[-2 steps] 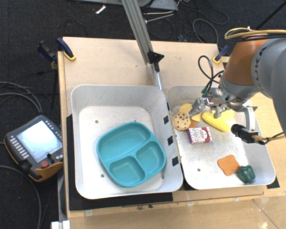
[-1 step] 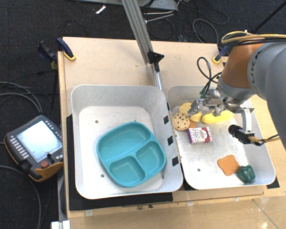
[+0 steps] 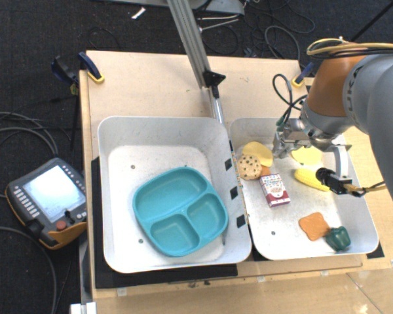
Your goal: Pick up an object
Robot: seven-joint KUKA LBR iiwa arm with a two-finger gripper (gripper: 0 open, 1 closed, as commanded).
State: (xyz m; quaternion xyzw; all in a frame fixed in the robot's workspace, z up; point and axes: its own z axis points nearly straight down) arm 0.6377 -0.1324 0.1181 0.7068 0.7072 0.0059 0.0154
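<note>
The right bin (image 3: pixel 361 222) holds several small items. A chocolate-chip cookie (image 3: pixel 250 168) lies by the divider, partly under a yellow round piece (image 3: pixel 259 152). A red and white box (image 3: pixel 274 190) sits in the bin's middle. A yellow banana (image 3: pixel 310 178) and a pale yellow flat piece (image 3: pixel 308 156) lie further right. An orange slab (image 3: pixel 314 226) and a green pepper (image 3: pixel 338 239) rest near the front. My gripper (image 3: pixel 283 145) hangs low over the back of this bin, just right of the yellow round piece and above the box. Nothing shows in it.
The left bin (image 3: pixel 115 175) carries a teal divided plate (image 3: pixel 179 212). A slanted metal pole (image 3: pixel 190 34) crosses the back and ends near the bins' divider. A teach pendant (image 3: pixel 47 201) lies on the floor at left. Cables hang off the wrist above the banana.
</note>
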